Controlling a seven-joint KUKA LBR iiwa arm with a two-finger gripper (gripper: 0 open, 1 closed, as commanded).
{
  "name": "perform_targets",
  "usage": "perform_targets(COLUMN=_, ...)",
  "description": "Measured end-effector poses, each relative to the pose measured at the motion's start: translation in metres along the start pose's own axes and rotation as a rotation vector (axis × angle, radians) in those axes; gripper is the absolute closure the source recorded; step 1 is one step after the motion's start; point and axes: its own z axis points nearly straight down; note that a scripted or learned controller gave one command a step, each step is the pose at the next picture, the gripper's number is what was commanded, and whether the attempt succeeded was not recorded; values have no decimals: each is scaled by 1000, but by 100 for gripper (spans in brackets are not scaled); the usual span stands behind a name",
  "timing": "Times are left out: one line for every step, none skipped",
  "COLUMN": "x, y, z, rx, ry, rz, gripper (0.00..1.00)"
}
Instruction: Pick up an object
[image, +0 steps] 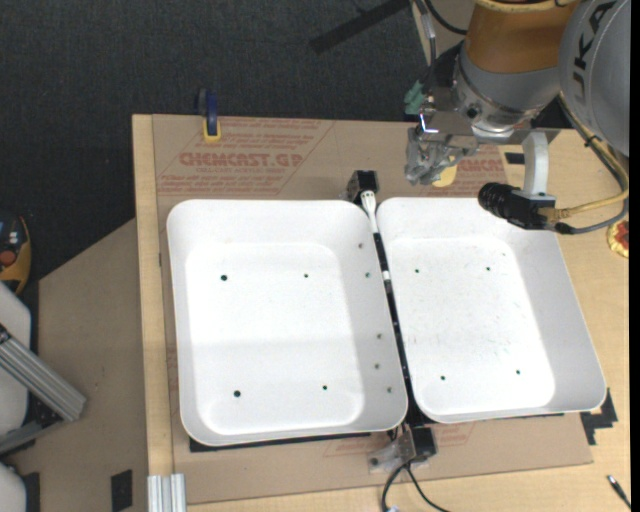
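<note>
While the grey metal gripper (432, 165) hangs over the far rim of the right shallow white plastic bin (560, 330), a small pale-yellow object (446, 177) shows at its tip.
The object is a rounded, blurred yellow scrap against the brown cardboard sheet (250, 155); I cannot tell whether the claw is open, closed or gripping it.

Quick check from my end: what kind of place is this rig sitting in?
Most likely a robotics lab test bench, not a home or shop: two white bins clamped on a cardboard-covered bench, an industrial arm's gripper above them, loose cables and aluminium framing alongside.
</note>
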Motion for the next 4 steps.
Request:
perform_targets(x=39, y=37, z=52, rx=9, ry=3, rz=-8, gripper=100)
perform_targets(x=-26, y=39, z=5, rx=0, ry=-1, rz=1, gripper=100)
perform_targets(x=44, y=35, z=82, rx=18, ry=5, rz=-11, gripper=100)
perform_targets(x=37, y=13, z=46, rx=9, ry=3, rz=-4, gripper=100)
